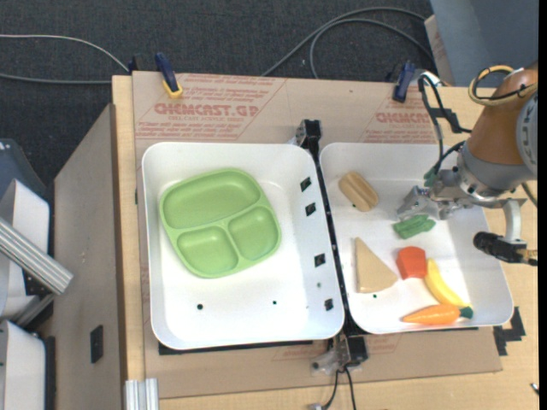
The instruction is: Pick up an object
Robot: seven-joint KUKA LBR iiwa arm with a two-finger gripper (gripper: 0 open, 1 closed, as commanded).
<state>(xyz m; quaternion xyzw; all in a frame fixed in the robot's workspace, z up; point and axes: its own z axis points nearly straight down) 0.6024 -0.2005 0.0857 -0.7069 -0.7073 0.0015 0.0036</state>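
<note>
Just below the fingers (418,202), whose spread I cannot tell, lies the green pod (414,225).

We see a green divided plate (220,222) lying in the left white bin (248,327). Both bins sit on a cardboard sheet (222,101) printed with red lettering, held by a blue-and-yellow clamp (168,75) and a blue clamp (402,82). Black cables (342,28) trail across the dark carpet (214,15).

My arm (500,139) is grey with a broad orange band above the wrist; black cables loop alongside it, and my end effector (420,202) is grey metal.
</note>
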